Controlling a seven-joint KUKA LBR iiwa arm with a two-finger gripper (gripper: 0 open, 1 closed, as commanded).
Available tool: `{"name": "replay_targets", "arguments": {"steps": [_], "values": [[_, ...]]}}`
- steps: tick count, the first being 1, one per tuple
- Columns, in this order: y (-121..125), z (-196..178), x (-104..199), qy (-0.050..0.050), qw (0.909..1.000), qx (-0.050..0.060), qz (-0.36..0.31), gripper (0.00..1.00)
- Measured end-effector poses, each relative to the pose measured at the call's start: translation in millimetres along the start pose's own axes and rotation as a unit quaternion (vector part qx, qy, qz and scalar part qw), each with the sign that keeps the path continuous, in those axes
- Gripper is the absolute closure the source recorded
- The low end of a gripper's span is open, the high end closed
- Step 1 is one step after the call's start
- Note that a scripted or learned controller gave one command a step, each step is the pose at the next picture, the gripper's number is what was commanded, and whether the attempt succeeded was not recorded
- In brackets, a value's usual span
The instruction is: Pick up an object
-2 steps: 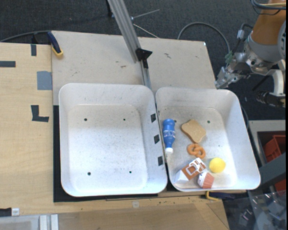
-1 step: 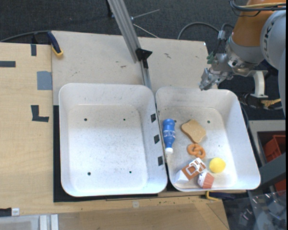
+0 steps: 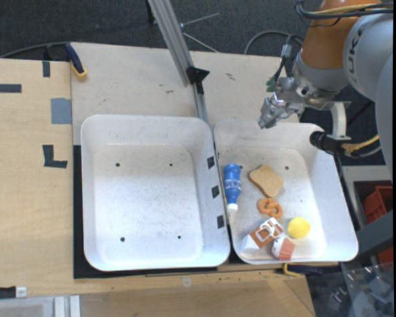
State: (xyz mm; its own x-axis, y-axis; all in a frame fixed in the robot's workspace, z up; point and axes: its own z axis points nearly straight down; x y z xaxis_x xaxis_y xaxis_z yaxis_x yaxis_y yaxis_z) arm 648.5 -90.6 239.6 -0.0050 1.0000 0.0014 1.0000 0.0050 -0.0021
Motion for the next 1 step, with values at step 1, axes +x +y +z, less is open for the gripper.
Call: {"name": "replay_targets", "arguments": {"steps": [1], "values": [[-8.6, -7.7, 52.4, 0.0, 1.0, 0.0, -0.001, 1.0]]}}
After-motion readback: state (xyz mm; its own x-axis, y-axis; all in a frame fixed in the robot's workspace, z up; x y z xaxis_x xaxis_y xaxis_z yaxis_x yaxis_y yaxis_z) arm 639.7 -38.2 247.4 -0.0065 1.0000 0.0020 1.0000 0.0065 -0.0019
